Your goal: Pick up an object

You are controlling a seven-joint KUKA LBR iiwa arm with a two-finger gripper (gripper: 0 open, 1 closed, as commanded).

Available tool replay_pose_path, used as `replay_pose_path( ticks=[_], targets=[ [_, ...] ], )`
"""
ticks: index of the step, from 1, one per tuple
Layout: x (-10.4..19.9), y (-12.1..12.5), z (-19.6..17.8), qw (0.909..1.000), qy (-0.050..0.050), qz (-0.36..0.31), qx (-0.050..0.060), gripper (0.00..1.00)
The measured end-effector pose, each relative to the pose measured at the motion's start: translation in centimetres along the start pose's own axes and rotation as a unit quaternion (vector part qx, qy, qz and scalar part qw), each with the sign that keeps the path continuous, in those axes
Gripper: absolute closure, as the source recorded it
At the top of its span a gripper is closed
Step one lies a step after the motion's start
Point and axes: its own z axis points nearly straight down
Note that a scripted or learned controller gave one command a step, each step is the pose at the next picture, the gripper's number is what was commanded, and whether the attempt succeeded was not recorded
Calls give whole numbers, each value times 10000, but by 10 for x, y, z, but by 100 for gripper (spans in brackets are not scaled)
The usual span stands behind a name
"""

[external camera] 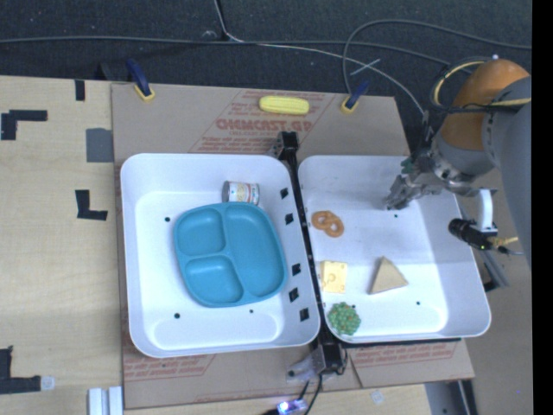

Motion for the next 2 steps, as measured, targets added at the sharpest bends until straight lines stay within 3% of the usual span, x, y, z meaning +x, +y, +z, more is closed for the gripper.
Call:
replay_pose_path(
  ticks=[2],
  targets=[
    [10, 12, -114, 10000, 26, 12, 11, 100]
  ],
)
